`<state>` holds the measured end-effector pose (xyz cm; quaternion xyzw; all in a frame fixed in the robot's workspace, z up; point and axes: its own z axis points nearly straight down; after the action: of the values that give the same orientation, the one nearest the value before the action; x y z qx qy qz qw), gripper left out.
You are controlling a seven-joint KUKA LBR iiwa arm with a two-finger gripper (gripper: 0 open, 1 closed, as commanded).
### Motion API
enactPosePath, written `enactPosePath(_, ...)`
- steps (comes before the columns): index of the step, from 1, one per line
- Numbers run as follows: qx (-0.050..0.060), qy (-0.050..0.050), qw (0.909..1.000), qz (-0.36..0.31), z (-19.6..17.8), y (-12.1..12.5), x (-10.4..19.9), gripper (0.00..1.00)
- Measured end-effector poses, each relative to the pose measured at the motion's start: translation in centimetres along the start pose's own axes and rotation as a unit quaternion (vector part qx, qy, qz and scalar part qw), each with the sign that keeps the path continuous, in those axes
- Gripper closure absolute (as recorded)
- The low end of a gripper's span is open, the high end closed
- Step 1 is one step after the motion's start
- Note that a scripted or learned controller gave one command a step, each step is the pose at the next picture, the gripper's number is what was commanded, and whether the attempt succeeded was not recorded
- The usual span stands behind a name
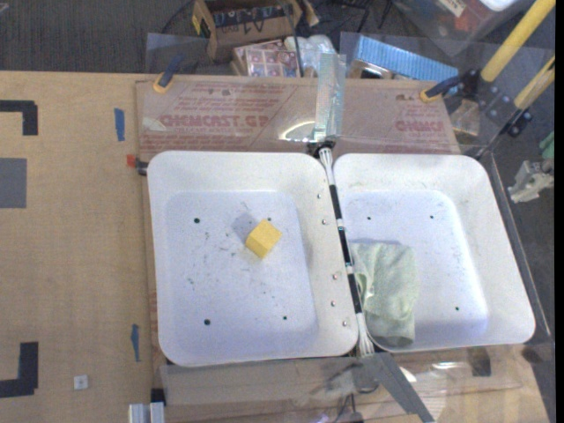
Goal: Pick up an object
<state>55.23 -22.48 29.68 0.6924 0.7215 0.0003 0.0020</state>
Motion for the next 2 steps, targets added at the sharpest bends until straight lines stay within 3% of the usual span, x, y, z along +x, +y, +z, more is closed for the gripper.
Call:
enactPosePath(1,-0.002,-0.001,0.9770,-0.213,-8.2,-3.8,0.2,1.00)
enactPosePath(2,-0.002,-0.002,0.9334,-0.359,-14.0,-4.5,0.2,1.00)
